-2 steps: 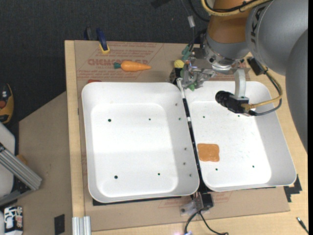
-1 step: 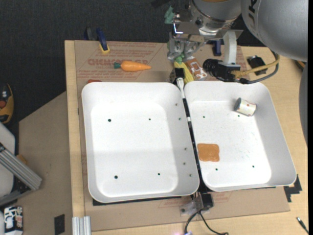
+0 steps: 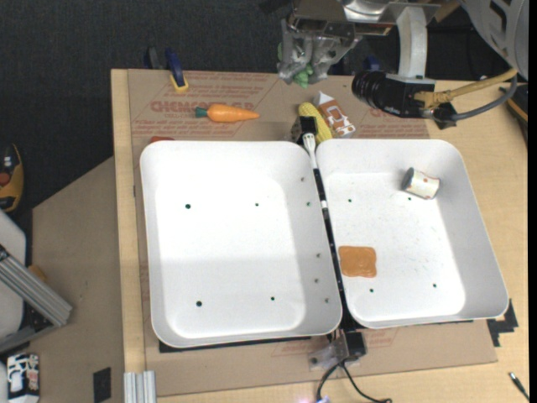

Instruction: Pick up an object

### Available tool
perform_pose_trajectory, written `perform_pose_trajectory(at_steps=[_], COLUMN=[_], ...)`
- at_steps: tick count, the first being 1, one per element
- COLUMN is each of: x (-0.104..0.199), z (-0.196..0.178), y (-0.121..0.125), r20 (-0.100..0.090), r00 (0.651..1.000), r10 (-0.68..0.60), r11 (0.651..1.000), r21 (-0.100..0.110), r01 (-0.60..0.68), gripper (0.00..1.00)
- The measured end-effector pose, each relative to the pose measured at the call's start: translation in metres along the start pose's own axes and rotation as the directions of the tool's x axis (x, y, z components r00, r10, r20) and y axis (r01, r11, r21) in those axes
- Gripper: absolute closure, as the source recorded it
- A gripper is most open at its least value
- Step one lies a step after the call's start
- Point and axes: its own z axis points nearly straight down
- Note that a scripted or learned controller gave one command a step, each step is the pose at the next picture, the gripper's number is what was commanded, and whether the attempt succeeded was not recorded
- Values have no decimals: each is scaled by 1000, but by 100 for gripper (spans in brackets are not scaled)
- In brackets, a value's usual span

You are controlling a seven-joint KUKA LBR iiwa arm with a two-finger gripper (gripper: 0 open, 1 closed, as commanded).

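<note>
Up top behind bins, gripper (image 3: 304,64) hangs over cardboard, small green thing (image 3: 301,75) at fingertips, looks pinched but can't tell for sure. Carrot (image 3: 228,114) lower-left of it, outside bins. White cylinder (image 3: 419,183) and brown patch (image 3: 358,262) well below-right, in right bin (image 3: 470,225).

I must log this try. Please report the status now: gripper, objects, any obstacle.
Gripper high above the bench's far edge, past both bins. Right bin holds a small white cylinder and an orange-brown flat piece. Nothing lies over either.
</note>
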Motion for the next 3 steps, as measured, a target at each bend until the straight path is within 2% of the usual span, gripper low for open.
perform_pose_trajectory(at_steps=[1, 2, 3], x=[38, 35, 36], z=[-46, -42, -53], y=[-31, -30, -30], r20=[3, 7, 6], r00=[1000, 1000, 1000], r10=[2, 7, 6], r11=[1000, 1000, 1000], r21=[8, 14, 10], r01=[-2, -7, -6], gripper=[100, 0, 100])
